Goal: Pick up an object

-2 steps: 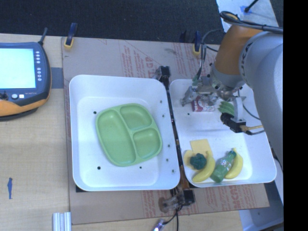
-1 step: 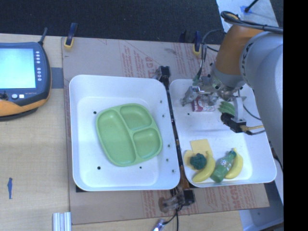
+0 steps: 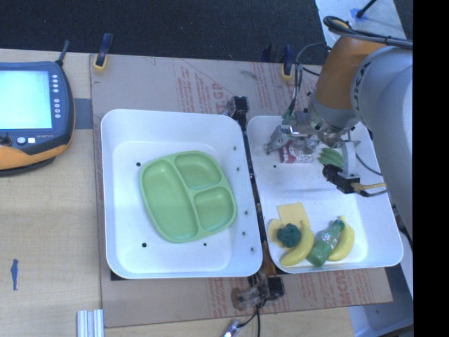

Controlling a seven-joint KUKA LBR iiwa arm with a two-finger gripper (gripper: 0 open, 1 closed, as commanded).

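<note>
Reaching in from the right, the arm [image 3: 372,83] brings its jaws low over the far end of the right bin [image 3: 263,188]. Whether the jaws are released or clenched cannot be told from this slanted view above the desk [image 3: 42,209]. Nothing is seen between them.

Just under the jaws, on the bin's floor at that far end, lies a red-and-white packet [image 3: 298,156]. A small green thing [image 3: 331,156] sits just right of it, still in the bin's far half.

At the bin's near end a yellow pad [image 3: 292,212] lies flat, and a dark teal lump [image 3: 287,235] touches its near edge. Two bananas [image 3: 298,251] curve along the bin's near wall, with a green bottle [image 3: 324,244] lying between them.

Touching the right bin on its left side is the left bin [image 3: 112,188], which holds a green divided plate [image 3: 188,196]. Well left of both, a pendant [image 3: 31,111] with a lit screen rests on the desk.
</note>
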